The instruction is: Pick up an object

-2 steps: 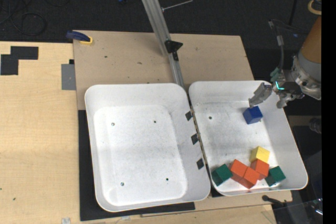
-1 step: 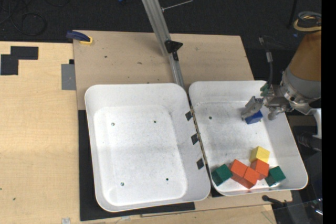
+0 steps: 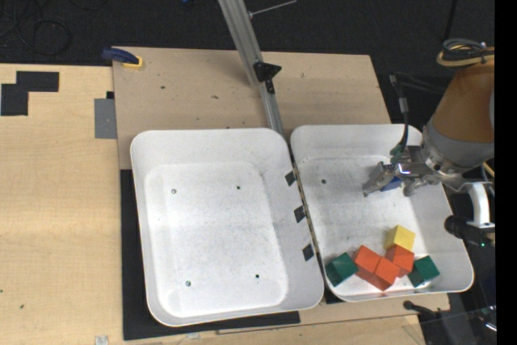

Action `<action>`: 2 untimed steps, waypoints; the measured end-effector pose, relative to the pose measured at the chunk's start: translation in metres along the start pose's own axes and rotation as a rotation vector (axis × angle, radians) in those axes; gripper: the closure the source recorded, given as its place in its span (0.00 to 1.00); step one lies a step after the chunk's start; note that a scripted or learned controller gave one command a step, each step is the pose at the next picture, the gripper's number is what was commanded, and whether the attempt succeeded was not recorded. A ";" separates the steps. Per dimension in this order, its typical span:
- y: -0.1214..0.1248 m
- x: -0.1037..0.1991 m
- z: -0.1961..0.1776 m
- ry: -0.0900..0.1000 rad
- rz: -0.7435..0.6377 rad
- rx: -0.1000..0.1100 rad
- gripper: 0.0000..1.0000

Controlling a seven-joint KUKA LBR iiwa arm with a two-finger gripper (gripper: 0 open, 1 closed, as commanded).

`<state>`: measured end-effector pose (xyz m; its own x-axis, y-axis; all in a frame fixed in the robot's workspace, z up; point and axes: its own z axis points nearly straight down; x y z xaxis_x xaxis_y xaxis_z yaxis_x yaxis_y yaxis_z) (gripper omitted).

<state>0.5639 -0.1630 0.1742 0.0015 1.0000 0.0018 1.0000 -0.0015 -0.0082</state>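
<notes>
two bins sit side by side on the bench (image 3: pixel 202 93). the blocks (image 3: pixel 384 261) lie bunched in the near corner of the right bin (image 3: pixel 347 149). the gripper (image 3: pixel 396 176) hangs over that bin's middle, behind the blocks. the left bin (image 3: pixel 161 149) lies beside it.

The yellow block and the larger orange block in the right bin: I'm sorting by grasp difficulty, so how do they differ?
The small yellow cube-shaped block is smaller than the larger orange block. The yellow block sits at the far edge of the cluster with its far side free, while the orange block is hemmed in, with a dark green block to its left. Both lie in the shallow white right bin, in its near right corner.
</notes>
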 end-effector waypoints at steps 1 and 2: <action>0.008 0.004 0.051 0.000 -0.001 0.000 0.00; 0.008 0.002 0.038 0.000 0.006 -0.004 1.00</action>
<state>0.5721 -0.1607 0.1366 0.0079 1.0000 0.0017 1.0000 -0.0079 -0.0045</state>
